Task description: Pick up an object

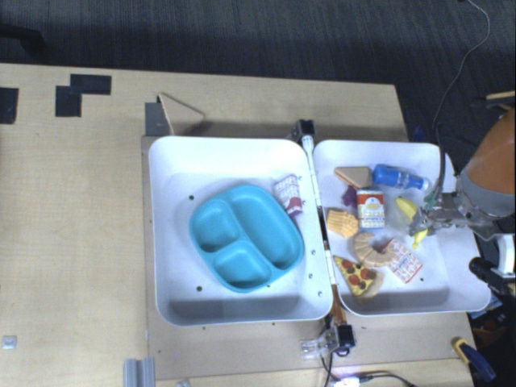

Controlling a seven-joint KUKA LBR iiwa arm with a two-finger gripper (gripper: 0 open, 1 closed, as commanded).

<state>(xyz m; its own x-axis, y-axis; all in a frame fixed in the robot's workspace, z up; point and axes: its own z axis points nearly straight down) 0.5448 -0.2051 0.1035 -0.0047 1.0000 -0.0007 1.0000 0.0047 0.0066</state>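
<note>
Because the task only asks for one object, the pile of toy food in the right bin (463, 293) is the likely source, and the claw (426, 222) sits low over that bin's right-middle part, reached in from the frame's right edge. Its tips are close to a small yellow piece (406, 208), perhaps a banana, but nothing can be seen gripped between them, and whether it is wide or narrow I cannot tell; the metal parts blur together there.

Left of the claw lie a blue bottle (397, 176), a red carton (370, 207), a bread slice (352, 176), a corn cob (342, 222) and a pizza slice (356, 274), packed near one another, which would make a clean grasp awkward.

The left bin (173, 240) carries a blue divided tray (245, 237), with a small wrapper (288, 193) at its upper right corner.

Most of the arm (493, 168) is cut off by the frame edge. Several pale items near the pizza slice are too small to name.
</note>
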